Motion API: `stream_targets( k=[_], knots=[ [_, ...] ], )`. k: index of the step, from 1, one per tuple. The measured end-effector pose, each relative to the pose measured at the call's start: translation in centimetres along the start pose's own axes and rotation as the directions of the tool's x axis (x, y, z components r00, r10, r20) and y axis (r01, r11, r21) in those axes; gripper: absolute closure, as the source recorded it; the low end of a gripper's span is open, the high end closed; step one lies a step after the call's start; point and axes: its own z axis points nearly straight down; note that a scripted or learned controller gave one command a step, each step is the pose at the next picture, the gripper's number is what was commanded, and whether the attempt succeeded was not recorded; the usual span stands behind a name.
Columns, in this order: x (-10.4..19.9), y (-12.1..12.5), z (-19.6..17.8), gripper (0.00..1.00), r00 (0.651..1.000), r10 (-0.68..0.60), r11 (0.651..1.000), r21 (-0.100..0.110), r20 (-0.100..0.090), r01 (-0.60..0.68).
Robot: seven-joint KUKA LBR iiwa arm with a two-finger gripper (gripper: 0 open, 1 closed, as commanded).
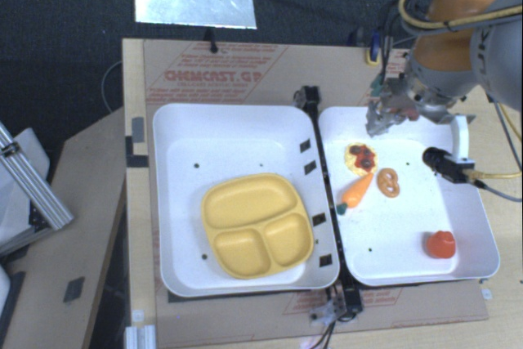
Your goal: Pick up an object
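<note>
Left bin (176, 176): yellow divided tray (257, 223), lying flat near the front edge, likely the drop-off. Board (221, 71) behind the bins: "CHEMCAST GP" printed in red. Right bin (470, 200): pizza slice (360, 157), carrot (355, 191), pretzel (388, 182) clustered mid-bin; red pepper (440, 244), front right corner. Gripper (381, 125) over the back left corner, apparently descending toward the pizza slice; pincer state cannot be told.

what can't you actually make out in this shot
- Gripper, camera view: too small and blurred against the bin wall to tell how the jaws stand.
- Arm's upper part, camera view: cut off by the right and top edges.
- Small flat item beside the pretzel: too small to identify, yellowish with red on top.
- Right bin, far right corner: covered by the arm and a black fitting.
</note>
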Motion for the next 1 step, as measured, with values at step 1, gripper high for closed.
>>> stream_targets(
  k=[1],
  knots=[
    [5.24, -1.48, 1.04, 1.00, 1.000, -0.001, 1.000, 0.001, 0.000, 0.001]
  ],
)
